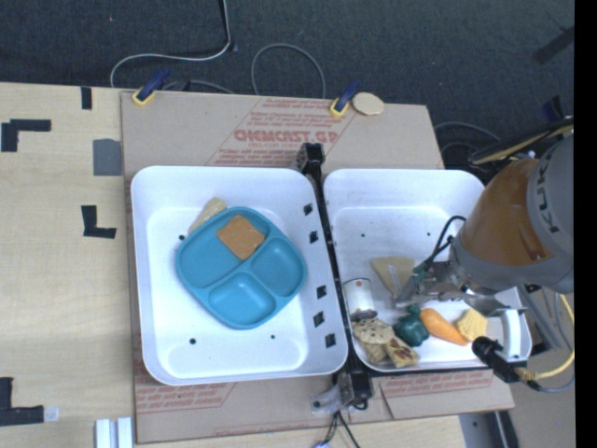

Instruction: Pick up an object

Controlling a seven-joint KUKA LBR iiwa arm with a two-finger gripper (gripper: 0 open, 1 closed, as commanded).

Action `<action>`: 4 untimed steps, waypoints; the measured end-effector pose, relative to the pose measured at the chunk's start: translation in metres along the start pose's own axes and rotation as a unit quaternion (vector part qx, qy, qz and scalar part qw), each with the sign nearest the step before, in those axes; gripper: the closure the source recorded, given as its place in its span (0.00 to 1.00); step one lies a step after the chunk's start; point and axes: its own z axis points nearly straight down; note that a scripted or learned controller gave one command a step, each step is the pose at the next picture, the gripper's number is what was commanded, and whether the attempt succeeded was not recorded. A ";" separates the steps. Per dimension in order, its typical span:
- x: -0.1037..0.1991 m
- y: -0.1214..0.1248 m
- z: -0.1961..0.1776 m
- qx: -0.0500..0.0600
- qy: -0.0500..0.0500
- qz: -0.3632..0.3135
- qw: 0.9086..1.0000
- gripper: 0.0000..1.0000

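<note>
- Since the task names no single thing, the likeliest target is the clutter in the near corner of the right bin (pixel 401 189), and of that the orange carrot-shaped toy (pixel 442 326) lies closest under the wrist, flat on the floor with its length running toward the near right.
- It looks like a small moulded play-food piece: probably light, stiff and smooth, so it could slip or roll out of a pinch; a grasp across its thicker middle, fingers squared to its long axis, seems safest.
- Touching its left end is a dark teal piece (pixel 409 329), rounder and likely harder to pinch cleanly.
- Just left of that lie a speckled beige cookie-like piece (pixel 376 334), a small white cylinder (pixel 358 298) and a pale tan wedge (pixel 392 271); a yellowish block (pixel 473 325) sits at the carrot's right.
- These are packed close, so closing fingers may nudge a neighbour or catch two things.
- Low over this pile hangs the gripper (pixel 417 285), metal parts just above the teal piece; whether its fingers are spread or closed I cannot tell, and nothing is visibly between them.
- Well apart, the left bin (pixel 149 250) holds a blue divided plate (pixel 244 273) with a brown square (pixel 242 237) in one compartment.
</note>
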 end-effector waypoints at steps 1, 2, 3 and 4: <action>0.000 0.000 0.000 0.000 0.000 0.000 1.000 0.00; -0.003 0.039 -0.024 0.003 0.002 -0.001 1.000 0.00; -0.004 -0.002 0.021 0.000 0.002 0.001 1.000 0.00; -0.013 0.000 0.019 0.002 0.005 -0.002 1.000 0.00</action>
